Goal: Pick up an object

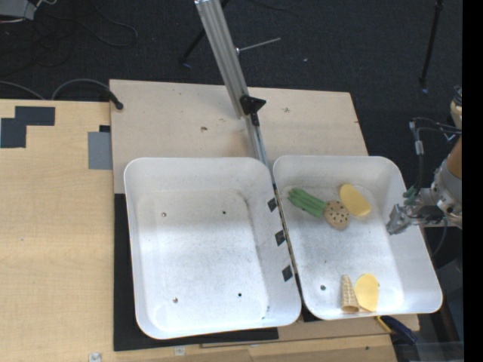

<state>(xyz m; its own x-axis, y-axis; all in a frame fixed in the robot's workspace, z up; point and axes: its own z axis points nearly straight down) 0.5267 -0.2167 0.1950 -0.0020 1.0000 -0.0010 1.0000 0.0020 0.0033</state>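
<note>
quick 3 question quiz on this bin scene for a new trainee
1. True or false: the green toy lies in the left bin.
2. Which thing touches the green toy's end? A) brown ball B) cone C) black cable
3. At which edge of the right bin is the tool?

Key:
1. False; it lies in the right bin.
2. A
3. Its right edge, apart from every toy.
</note>
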